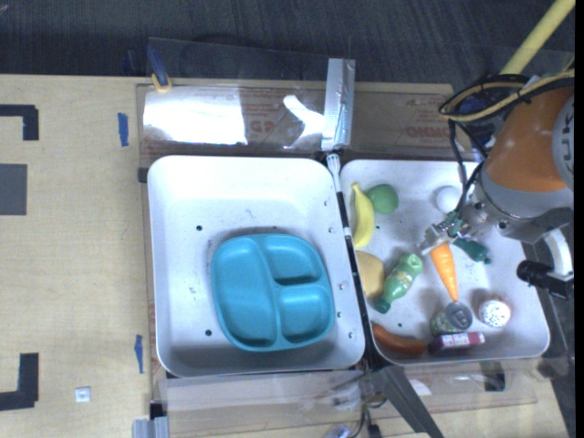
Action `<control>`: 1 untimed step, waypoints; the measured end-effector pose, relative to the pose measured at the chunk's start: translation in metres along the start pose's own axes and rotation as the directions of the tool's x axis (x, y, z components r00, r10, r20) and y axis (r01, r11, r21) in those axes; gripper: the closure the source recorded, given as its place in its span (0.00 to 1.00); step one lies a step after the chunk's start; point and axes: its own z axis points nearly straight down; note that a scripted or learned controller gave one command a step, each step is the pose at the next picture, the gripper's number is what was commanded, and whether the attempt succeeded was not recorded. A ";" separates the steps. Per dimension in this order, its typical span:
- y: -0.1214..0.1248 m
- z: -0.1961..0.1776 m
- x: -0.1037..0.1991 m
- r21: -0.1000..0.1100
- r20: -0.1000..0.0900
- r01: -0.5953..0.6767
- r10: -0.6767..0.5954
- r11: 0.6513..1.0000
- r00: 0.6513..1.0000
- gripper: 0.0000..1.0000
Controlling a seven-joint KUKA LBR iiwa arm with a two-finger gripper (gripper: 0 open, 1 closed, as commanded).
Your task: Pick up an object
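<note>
The right bin (pixel 415 182) holds several small items. An orange carrot (pixel 444 268) lies near its middle, pointing toward the front. A green bottle (pixel 401 280) lies to the carrot's left. A yellow banana (pixel 362 215) and a green ball (pixel 383 199) sit at the bin's far left. My gripper (pixel 450 230) hangs low over the bin, just above the carrot's thick end, and a small teal piece (pixel 477 251) lies beside it. The grey arm with its orange band (pixel 534 149) comes in from the right.
A blue divided plate (pixel 272 289) lies in the left bin (pixel 182 208). Also in the right bin are a white ball (pixel 447 197), a yellow fruit (pixel 370 268), a brown sausage (pixel 398 339), a purple item (pixel 459 340), a grey round piece (pixel 453 318) and a speckled white ball (pixel 495 314).
</note>
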 end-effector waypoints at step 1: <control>0.044 -0.049 0.045 0.001 0.000 -0.308 0.308 0.951 0.951 1.00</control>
